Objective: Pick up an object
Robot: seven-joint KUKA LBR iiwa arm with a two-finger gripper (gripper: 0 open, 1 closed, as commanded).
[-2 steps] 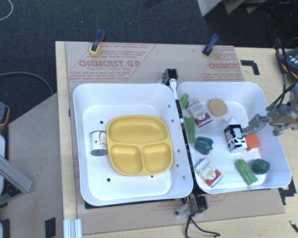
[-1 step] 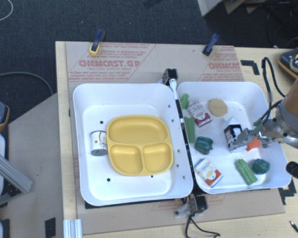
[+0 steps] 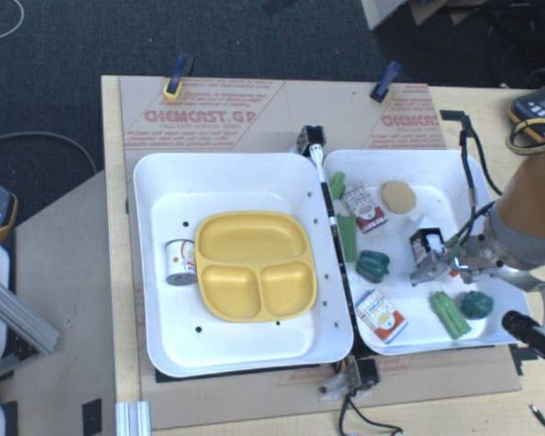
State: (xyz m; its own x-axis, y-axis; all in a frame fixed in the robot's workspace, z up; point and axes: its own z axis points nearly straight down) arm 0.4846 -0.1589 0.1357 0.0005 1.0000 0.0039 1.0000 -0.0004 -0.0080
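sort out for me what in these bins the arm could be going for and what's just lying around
In play, right bin:
gripper, low over the bin floor
green pepper
green cucumber
round tan disc
small carton
red and white packet

Just lying about, left bin:
yellow divided plate
small can beside the plate

Bright even overhead light, glare on the white bins (image 3: pixel 154 243), soft shadows, slightly soft focus, dark floor

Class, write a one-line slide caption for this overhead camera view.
Gripper hovers in right bin; yellow tray fills left bin.
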